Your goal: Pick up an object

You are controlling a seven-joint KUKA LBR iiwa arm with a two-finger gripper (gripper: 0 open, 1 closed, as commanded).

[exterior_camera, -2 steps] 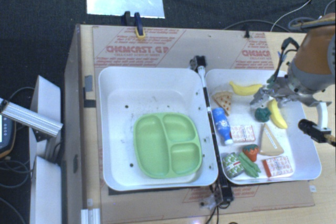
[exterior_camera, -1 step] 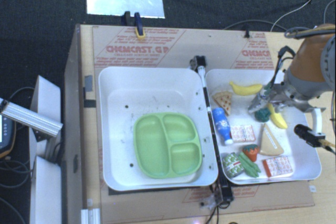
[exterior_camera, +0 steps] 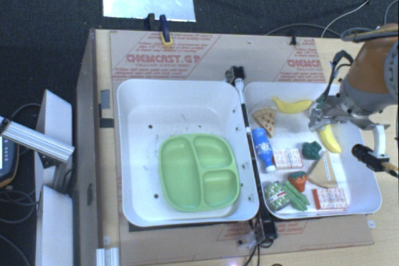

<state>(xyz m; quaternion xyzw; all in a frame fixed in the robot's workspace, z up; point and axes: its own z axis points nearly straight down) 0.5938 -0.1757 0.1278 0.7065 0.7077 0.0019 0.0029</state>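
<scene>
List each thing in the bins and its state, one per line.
green tray: flat in the left bin, nothing in it
upper banana: lying free
lower banana: at the gripper, grasp unclear
blue bottle: on its side
pizza slice: flat

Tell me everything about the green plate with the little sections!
The green plate is a pale lime tray that looks like plastic, with rounded corners and three compartments: one big, two smaller. Nothing lies in them. It rests flat, turned a little askew, on the floor of the left white bin, toward its near right corner, apart from the toys in the other bin.
</scene>
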